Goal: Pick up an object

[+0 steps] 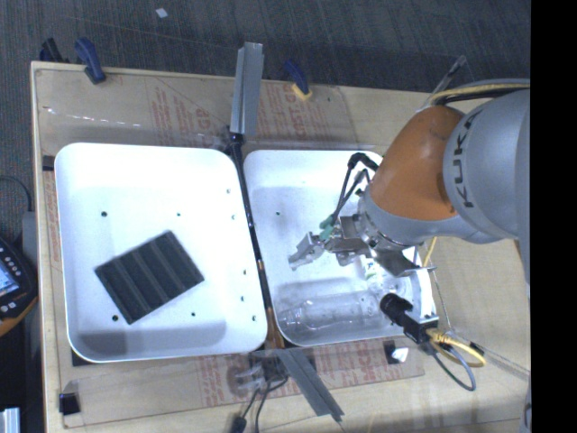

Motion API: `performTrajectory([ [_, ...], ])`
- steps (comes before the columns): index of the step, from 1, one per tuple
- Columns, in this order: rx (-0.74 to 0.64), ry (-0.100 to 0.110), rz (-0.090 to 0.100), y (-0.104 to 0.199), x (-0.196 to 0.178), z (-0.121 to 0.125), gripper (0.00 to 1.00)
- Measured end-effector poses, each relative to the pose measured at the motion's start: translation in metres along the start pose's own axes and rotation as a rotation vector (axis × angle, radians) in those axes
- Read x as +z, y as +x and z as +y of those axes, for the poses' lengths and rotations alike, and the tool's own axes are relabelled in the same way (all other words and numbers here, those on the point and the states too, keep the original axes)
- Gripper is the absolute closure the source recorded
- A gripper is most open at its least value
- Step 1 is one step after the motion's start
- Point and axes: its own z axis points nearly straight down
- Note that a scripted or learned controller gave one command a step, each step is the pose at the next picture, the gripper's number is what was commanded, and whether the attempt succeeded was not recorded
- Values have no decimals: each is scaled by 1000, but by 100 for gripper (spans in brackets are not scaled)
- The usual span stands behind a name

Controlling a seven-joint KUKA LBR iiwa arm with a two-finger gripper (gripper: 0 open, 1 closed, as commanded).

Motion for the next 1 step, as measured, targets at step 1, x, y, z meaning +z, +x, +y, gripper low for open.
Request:
performTrajectory([
  [1,71,-1,0,-35,40,-14,0],
])
